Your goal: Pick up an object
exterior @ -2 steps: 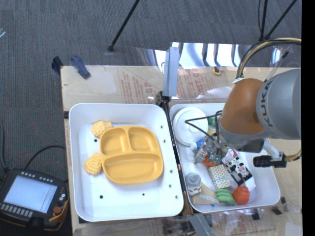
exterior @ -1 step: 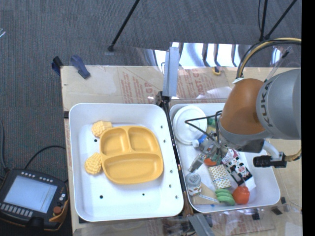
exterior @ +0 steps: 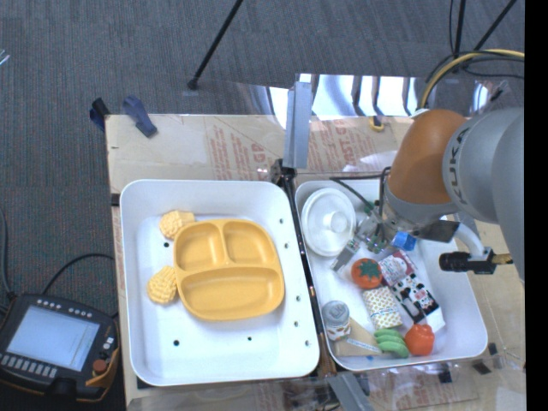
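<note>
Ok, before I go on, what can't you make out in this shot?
- Gripper: wrist covers it from above; open or shut, can't tell.
- Tomato: touching the gripper or just below, unclear.
- Small jar: label too small to read.
- Green pieces: too small to identify.

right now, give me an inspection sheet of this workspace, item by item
surface: cardboard-covered bench bearing a left bin and a right bin.
job's things: right bin holds a white bowl, tomato toy, small jar, checkered pack, green pods, orange-red fruit toy and a printed carton.
clutter: left bin holds a yellow divided plate and two waffle toys.
grippers: claw low over the right bin, between bowl and tomato toy; nothing seen held.
cables: yellow and black cables behind the arm.
surroundings: pendant on carpet, tripod legs.
</note>
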Controlling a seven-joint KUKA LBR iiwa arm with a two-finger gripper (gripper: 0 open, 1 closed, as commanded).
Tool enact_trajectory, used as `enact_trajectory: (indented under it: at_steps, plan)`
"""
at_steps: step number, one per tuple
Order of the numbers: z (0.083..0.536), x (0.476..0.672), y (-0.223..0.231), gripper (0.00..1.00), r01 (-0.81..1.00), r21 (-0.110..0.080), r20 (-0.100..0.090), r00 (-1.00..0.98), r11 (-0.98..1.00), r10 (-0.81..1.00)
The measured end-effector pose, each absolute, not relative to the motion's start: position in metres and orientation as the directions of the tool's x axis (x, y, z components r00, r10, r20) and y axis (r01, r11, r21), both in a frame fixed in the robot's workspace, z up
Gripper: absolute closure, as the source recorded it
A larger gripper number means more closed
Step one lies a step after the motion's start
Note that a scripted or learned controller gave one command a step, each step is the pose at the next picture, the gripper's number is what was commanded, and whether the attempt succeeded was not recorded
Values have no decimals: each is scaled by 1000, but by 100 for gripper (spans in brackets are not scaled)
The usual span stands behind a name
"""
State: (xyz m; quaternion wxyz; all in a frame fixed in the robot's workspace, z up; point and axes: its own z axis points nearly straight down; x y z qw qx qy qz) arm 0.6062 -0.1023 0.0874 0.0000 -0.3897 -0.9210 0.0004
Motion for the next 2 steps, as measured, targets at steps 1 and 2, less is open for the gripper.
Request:
enact_trajectory:
  at_steps: [1,2]
  plan:
    - [86,560,-100,0,841,-2,3,-541,541,841]
    - [95,560,-100,100,839,-4,5,-544,545,839]
